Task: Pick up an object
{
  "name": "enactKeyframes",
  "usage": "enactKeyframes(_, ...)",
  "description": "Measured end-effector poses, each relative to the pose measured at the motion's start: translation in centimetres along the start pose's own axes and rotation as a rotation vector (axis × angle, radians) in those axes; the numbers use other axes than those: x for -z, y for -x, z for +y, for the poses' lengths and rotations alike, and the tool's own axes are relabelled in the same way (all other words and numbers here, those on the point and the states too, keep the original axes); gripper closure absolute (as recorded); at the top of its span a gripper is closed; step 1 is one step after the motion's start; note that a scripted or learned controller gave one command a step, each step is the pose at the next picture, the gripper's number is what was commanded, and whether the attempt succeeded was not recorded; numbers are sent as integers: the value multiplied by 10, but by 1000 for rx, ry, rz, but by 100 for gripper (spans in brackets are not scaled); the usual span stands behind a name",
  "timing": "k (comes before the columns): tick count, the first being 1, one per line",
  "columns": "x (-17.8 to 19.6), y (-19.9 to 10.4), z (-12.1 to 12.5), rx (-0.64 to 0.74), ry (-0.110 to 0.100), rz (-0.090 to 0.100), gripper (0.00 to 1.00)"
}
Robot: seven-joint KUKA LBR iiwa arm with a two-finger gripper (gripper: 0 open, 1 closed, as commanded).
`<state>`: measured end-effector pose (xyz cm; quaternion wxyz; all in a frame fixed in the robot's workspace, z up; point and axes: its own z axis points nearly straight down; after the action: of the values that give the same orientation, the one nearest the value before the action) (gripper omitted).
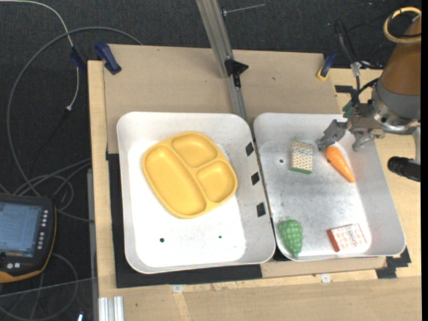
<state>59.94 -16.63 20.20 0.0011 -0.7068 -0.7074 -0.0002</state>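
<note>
Right bin: my pincer hangs open, empty, just above the carrot. Likely light, stiff, slick; grip mid-body.

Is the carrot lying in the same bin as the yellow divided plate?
No: the carrot lies in the right bin, while the yellow divided plate sits in the left bin.
</note>
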Motion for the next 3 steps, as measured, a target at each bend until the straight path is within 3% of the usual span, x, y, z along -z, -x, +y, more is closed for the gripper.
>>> enactKeyframes(1,0,0,0,0,0,0,0)
enactKeyframes(2,-60,-4,6,1,-6,1,0)
enactKeyframes(3,-108,-5,8,-1,2,0,0)
